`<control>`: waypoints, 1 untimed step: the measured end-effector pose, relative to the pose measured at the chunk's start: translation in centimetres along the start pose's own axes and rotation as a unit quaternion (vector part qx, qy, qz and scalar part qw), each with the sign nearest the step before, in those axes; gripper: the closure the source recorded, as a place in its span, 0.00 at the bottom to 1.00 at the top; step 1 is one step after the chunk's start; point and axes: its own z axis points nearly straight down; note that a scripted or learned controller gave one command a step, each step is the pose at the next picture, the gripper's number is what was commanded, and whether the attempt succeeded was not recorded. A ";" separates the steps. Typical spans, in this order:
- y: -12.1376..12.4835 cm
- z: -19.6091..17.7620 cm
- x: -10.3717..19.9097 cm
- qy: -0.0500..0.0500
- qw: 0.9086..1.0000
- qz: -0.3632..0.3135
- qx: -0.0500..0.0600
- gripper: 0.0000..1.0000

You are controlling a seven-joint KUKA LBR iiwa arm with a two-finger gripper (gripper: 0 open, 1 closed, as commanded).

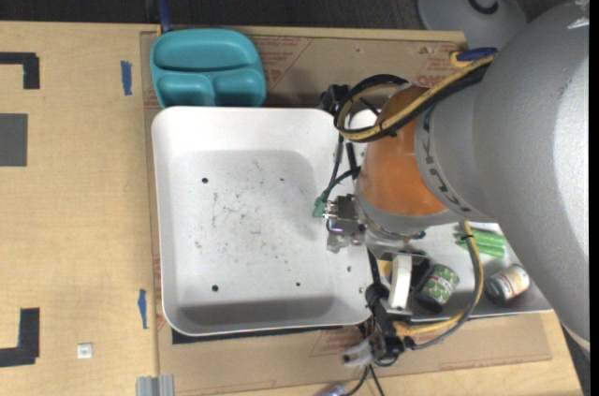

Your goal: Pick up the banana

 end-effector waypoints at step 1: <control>0.0 0.1 0.1 -0.001 1.000 -0.005 0.000 1.00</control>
